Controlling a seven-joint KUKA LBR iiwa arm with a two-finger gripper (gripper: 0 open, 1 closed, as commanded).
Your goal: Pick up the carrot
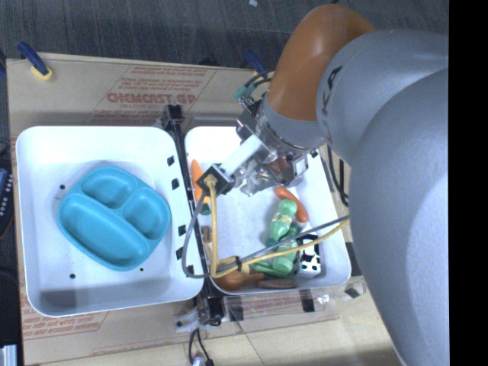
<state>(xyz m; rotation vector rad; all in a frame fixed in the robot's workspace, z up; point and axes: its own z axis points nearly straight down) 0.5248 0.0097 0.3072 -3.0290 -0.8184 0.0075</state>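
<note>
The gripper [268,171] hangs over the upper middle of the right bin [229,139]; whether it is spread or closed cannot be told. The carrot [196,172] lies along that bin's wall at 9 o'clock from the gripper, not held. A green toy [282,231] and a smaller orange piece [296,203] lie toward 5 o'clock. The left bin [38,204] holds a blue divided plate [114,216].
</note>
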